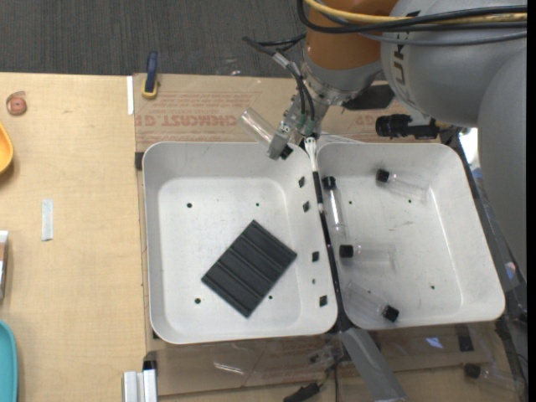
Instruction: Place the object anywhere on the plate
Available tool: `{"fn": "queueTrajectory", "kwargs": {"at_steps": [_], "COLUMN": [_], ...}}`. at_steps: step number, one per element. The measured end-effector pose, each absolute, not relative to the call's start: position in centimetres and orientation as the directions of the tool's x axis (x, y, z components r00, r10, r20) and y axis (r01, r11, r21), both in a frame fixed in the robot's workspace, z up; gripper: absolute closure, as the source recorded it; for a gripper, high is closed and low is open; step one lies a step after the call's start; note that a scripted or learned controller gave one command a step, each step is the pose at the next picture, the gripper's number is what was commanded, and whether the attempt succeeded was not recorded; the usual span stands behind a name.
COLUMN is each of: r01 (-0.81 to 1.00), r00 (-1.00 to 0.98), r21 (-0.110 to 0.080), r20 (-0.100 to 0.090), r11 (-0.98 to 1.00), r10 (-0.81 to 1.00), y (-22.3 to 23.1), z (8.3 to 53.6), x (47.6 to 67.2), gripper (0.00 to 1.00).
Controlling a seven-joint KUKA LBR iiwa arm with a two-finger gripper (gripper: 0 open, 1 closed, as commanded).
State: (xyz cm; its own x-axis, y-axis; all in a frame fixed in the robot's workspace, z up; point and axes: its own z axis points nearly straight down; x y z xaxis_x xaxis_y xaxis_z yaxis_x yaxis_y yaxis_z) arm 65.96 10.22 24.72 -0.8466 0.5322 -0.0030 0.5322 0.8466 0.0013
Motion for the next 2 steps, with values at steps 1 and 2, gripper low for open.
{"fn": "queueTrajectory", "kwargs": {"at_steps": [1, 2], "r01": [0.205, 0.055], "r00": [-0.979, -0.998], "r21": [0.001, 0.001], "r20": [-0.003, -0.003], "r11": [0.979, 0.998], "r10": [0.205, 0.055], "y": [14.6, 17.9], "z": [29.9, 42.1], "x": [64.8, 64.7], "gripper": [1.00, 1.00]}}
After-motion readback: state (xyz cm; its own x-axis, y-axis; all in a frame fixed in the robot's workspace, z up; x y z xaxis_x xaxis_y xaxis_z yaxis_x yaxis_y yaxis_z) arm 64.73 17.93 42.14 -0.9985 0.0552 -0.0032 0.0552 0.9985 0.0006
